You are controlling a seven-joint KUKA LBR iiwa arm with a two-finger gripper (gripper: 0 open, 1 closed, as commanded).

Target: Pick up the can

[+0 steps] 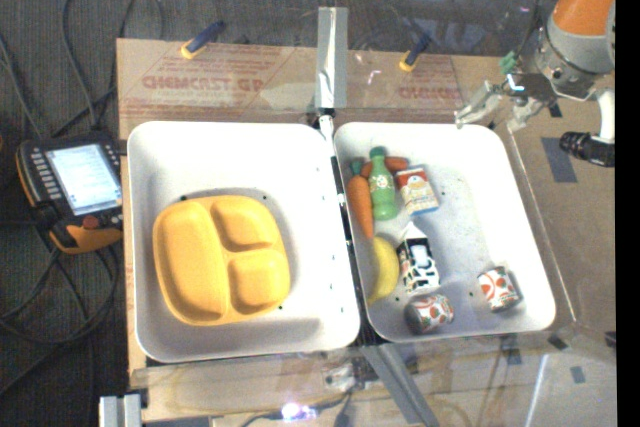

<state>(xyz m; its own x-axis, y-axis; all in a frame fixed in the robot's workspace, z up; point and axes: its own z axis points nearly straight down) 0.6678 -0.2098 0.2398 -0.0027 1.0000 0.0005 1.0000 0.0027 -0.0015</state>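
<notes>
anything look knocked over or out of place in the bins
Yes, mildly. Both cans lie tipped on their sides near the right bin's front edge, and the green bottle lies flat among the toys. The yellow tray sits askew in the left bin. No spill or damage shows.

Up at two o'clock in the picture, there's the arm point(585, 5): a broad orange band wraps its rounded body, bright and smooth. Below the band sits a pale grey collar, ringed and slightly shiny. From that collar, toward nine o'clock, comes the gripper point(490, 110), a light metallic piece with thin silvery struts. A small green spot glows where the gripper meets the wrist. At the collar's four o'clock a white rounded part shows, with a black stubby fitting just beneath it.
</notes>
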